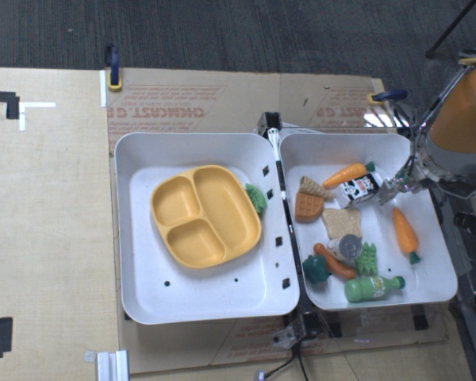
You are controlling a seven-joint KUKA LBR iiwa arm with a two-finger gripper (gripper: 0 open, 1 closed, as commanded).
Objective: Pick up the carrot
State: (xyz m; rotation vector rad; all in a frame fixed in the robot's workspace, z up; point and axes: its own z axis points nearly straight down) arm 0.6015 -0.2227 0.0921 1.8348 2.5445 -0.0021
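Meanwhile, we cannot tell the gripper's (397, 187) state as it hovers between two carrots (345, 173) (404, 230), risking a bump against the milk carton (358, 189).

I have one fixed camera, mounted above the bench (47, 236) and looking down at a slant. It sits far enough back to take in both bins: the left bin (135, 236) near the middle of my picture, the right bin (436, 284) toward the right edge. Dark floor (222, 14) fills the top. The arm (460, 125) comes in from the right.
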